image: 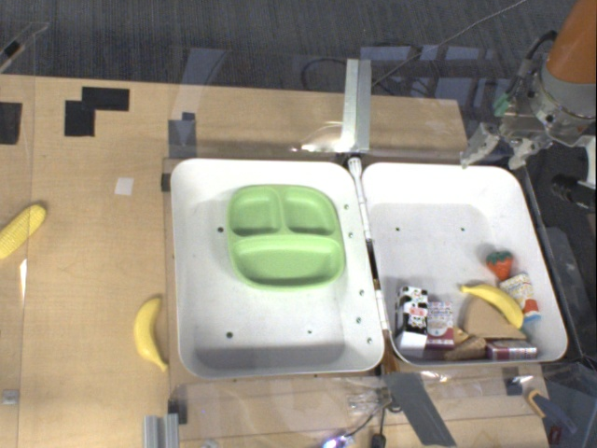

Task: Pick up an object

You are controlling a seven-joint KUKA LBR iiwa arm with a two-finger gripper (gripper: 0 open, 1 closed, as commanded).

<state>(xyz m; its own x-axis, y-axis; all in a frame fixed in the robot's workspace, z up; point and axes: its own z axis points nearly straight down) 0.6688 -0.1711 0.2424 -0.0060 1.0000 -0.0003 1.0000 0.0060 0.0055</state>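
You'll see the gripper (492, 146) above the right bin's (438, 194) far rim, fingers spread, pinching nothing; no labels are readable.

Pretty clearly a robotics lab setup, not anyone's kitchen. A plywood bench (84, 278) carries two shallow white bins (201, 334) clamped to metal framing (357, 101), with black marker shapes (93, 107) stuck near its far left corner, loose cables (485, 21) trailing over grey carpet (233, 12) and plastic toy food (149, 332) lying around.
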